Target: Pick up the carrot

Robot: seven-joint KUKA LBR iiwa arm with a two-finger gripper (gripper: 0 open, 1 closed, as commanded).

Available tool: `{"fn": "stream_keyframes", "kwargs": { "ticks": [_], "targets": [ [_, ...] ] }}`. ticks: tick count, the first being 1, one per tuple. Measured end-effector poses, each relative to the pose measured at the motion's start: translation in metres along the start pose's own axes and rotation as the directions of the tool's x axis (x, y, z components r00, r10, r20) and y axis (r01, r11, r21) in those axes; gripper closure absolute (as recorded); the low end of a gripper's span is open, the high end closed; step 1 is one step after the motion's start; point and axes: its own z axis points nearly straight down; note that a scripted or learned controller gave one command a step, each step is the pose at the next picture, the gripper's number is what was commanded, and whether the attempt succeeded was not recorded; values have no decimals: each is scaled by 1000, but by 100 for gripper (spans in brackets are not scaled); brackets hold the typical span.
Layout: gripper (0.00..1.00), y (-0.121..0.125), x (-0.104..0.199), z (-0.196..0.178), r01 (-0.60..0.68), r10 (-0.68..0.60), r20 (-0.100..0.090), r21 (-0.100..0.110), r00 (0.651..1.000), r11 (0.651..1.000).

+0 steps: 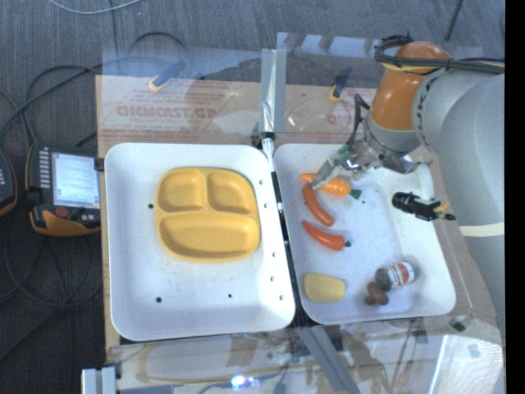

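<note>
Carrot (336,189): upper part of right bin (426,245), near far wall; long axis roughly left-right, green top pointing right.
Pincer (335,171): directly over carrot; grip state cannot be determined.
Clearance: red pepper (318,205) just below-left; bare floor to the right.

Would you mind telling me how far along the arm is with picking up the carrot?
Done: the arm has reached into the right bin, and the gripper sits right at the carrot. In hand: the approach or grasp itself; whether it has a hold I cannot tell. Left: the lift, since the carrot lies on the bin floor beside the two red peppers.
</note>
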Motion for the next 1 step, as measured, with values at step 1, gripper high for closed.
{"fn": "stream_keyframes", "kwargs": {
  "ticks": [1],
  "targets": [
    [100, 0, 5, -6, 6, -6, -10, 7, 1000, 1000]
  ]
}}
